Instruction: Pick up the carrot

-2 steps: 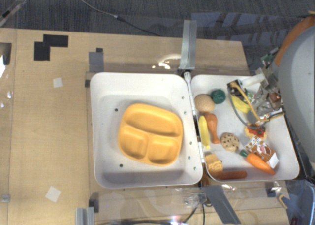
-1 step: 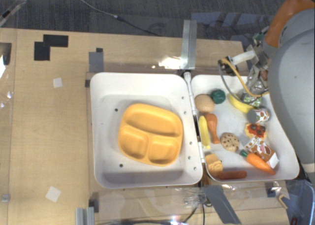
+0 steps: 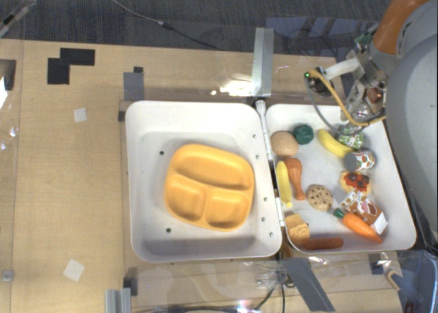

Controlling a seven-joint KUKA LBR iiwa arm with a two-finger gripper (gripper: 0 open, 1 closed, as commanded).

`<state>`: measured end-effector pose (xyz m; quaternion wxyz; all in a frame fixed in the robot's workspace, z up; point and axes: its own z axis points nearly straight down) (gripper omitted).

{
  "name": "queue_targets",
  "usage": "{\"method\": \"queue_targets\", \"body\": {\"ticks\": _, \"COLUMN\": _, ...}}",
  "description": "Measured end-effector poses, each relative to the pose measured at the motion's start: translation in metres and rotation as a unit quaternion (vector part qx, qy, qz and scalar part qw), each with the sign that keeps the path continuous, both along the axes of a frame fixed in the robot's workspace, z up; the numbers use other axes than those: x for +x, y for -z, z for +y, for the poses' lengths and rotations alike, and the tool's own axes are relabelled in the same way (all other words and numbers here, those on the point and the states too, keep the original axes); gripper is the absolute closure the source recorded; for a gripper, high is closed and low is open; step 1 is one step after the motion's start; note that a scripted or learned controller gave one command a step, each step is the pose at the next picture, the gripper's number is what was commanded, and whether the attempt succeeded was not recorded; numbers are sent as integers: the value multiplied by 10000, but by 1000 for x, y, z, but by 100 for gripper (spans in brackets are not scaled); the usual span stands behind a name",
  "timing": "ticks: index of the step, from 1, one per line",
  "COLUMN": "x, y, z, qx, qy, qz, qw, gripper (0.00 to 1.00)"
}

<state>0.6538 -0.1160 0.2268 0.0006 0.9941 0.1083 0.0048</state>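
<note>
The carrot (image 3: 361,225) lies in the right bin (image 3: 404,226), near that bin's front right corner, orange with its green stub end pointing toward the bin's middle. Nothing grips it; it rests among the other toy foods, touching a small printed carton (image 3: 363,206) just behind it, with a cookie (image 3: 319,196) to its left and a sausage (image 3: 320,242) along the front wall. We judge the pick as not yet begun on the carrot itself. Our hand (image 3: 357,116) hovers over the far right part of the same bin, above a banana (image 3: 333,144) and a small green packet (image 3: 352,140), well apart from the carrot. We cannot tell whether it is spread or pressed together. What remains is everything: travel toward the front right corner, descend, close and lift. The left bin (image 3: 147,188) holds a yellow divided tray (image 3: 209,186).
</note>
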Motion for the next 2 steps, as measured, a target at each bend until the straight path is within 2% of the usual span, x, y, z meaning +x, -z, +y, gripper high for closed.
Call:
{"method": "queue_targets", "body": {"ticks": 1, "x": 6, "y": 26, "z": -23, "qx": -2, "qy": 56, "qz": 44, "qw": 10000, "gripper": 100}}
{"method": "queue_targets", "body": {"ticks": 2, "x": 9, "y": 10, "z": -21, "qx": -1, "qy": 38, "qz": 22, "qw": 10000, "gripper": 100}}
